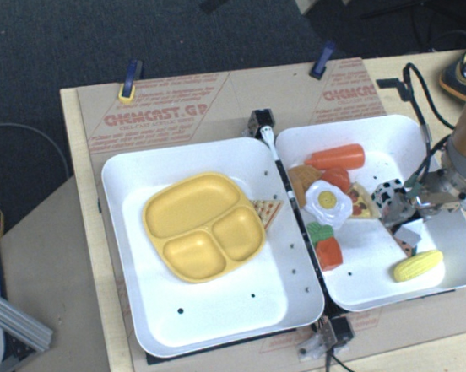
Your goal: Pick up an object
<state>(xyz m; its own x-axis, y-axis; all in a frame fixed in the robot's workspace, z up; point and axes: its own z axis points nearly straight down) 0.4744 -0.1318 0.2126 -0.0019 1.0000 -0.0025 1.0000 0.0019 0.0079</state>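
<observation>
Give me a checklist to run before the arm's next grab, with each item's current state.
1. Gripper over the right white bin: ok.
2. Object between the gripper's fingers: cannot tell.
3. Yellow toy corn cob lying apart from the other toys, free to reach: ok.
4. Orange toy carrot unobstructed from above: ok.
5. Toy fried egg separate from its neighbours: not ok, piled on other toys.
6. Yellow divided plate out of the arm's path in the left white bin: ok.

Evenly and brightly lit from above, with soft, short shadows. Mild glare on the white bins [148, 320]. Slightly soft and grainy throughout, dark toward the carpeted floor [68, 32].
</observation>
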